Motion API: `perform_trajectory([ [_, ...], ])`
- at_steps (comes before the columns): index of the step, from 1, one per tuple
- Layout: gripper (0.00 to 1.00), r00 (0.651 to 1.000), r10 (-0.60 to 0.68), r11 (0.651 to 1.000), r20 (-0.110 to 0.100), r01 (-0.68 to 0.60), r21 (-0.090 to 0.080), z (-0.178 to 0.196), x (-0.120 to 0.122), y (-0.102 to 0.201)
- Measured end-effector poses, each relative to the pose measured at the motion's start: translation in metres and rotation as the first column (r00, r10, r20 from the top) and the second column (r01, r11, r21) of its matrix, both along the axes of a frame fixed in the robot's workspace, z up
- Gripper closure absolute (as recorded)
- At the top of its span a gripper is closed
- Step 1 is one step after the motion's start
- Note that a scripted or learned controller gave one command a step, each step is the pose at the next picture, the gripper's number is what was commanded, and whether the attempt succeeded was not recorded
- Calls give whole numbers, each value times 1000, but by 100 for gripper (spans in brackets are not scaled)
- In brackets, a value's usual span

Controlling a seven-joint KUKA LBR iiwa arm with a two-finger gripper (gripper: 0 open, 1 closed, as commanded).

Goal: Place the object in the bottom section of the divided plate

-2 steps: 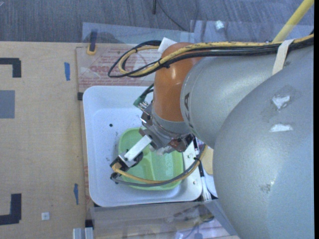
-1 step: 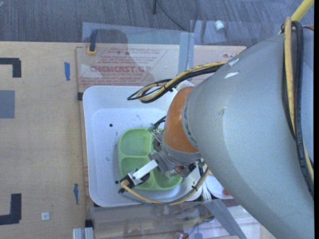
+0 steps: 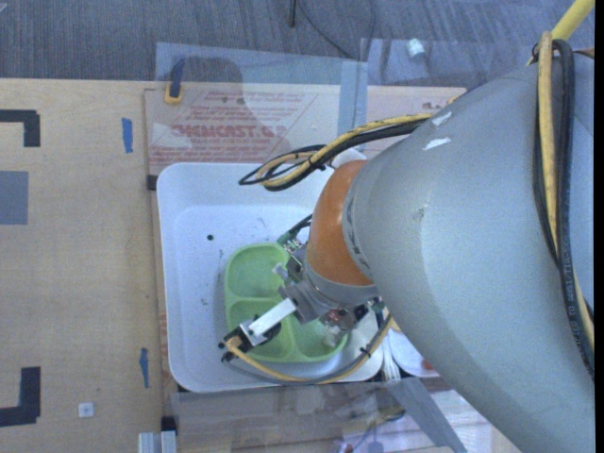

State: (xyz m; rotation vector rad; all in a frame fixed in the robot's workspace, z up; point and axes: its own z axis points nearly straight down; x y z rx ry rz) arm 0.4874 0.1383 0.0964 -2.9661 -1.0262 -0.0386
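Deep in the placing step, by the look of it. Low over the green divided plate (image 3: pixel 249 274) with the end effector (image 3: pixel 316 310), tucked beneath the orange band (image 3: pixel 330 229) and the bulk of the grey arm (image 3: pixel 462 253). Open or closed? Cannot tell from up here, with the working end buried under the wrist. Same story for the object: hidden under there, if there at all. No calling whether carried or already down.

As for the plate: set inside the white bin (image 3: pixel 189 243), toward its lower right, on the pale surface (image 3: pixel 75 253). Upper-left compartment bare and in plain sight. Bottom section (image 3: pixel 297 342) partly covered, right under the wrist. Judging by that, lined up roughly over the target compartment rather than the upper ones. Looks like the last stretch of the task, though unconfirmed.

Next move, then: settle squarely inside the bottom section, clear of the dividing ridges and the rim. Let go low, to avoid a bounce into a neighbouring compartment. Then straight up and out, without dragging the plate across the bin.
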Motion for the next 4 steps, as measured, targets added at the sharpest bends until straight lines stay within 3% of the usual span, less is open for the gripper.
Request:
perform_trajectory([
  [1, 0, 997, 78, 997, -28, -79, -12, 85, -8, -66],
  [2, 100, 997, 77, 997, -31, -77, -13, 92, -7, -67],
  [3, 100, 993, 113, 993, -27, -114, -12, 81, 10, -16],
  [4, 100, 985, 169, 985, -30, -170, -10, 30, 34, -33],
])
